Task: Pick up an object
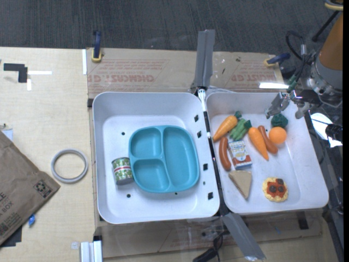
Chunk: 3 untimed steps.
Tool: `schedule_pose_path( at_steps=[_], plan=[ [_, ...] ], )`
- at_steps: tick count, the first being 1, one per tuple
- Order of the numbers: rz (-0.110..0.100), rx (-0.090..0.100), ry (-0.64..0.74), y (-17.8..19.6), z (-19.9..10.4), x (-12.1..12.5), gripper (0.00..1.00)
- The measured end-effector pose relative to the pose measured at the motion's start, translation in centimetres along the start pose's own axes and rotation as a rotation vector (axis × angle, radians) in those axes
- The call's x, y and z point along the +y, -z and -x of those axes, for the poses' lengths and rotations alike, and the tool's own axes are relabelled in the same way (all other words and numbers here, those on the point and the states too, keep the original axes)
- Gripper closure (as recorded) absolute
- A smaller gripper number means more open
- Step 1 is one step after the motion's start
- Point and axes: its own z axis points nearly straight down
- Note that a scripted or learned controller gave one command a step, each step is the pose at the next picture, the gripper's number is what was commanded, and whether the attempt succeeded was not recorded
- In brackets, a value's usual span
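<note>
Gripper over right bin, far corner.
Two-finger metal gripper [285,103] spread wide, holding nothing, above the dark green toy broccoli [280,119] beside round orange fruit [277,136].

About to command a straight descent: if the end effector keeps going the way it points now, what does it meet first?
Probably the dark green broccoli-like toy in the right bin, just below the end effector, with the orange ball beside it. Height above them is unclear from this slanted view, so treat that as a guess.
</note>
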Motion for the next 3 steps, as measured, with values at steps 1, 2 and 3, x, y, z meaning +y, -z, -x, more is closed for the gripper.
schedule_pose_path(
  at_steps=[1, 2, 3],
  plan=[
    [0.003, 0.0, 0.041, -14.0, -1.0, -0.3, 0.0],
    [0.003, 0.0, 0.038, -13.2, -0.9, -0.2, 1.0],
    [0.002, -0.001, -0.049, -3.8, -8.2, 0.8, 1.0]
  ],
)
